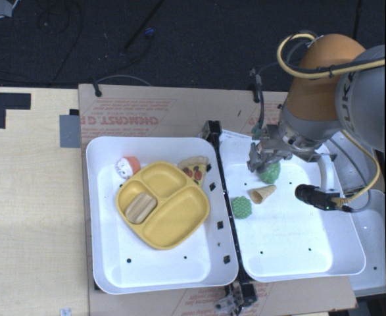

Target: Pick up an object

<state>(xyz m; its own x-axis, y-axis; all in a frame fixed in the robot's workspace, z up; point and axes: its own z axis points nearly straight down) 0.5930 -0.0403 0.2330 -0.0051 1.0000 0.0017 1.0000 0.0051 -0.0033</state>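
Where jaws (264,160) meet green ball (269,172) (right bin (311,255)) | gap: cannot tell | cone (263,193) just beside

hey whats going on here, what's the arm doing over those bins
The arm has its gripper low in the right bin, right over a green toy near the bin's back edge. Whether it has a grip on it cannot be told. An ice cream cone and a green bumpy ball lie nearby in the same bin. The left bin holds a yellow divided plate with a bread-like piece in one compartment, plus a pizza slice and a small orange and white toy beside the plate.
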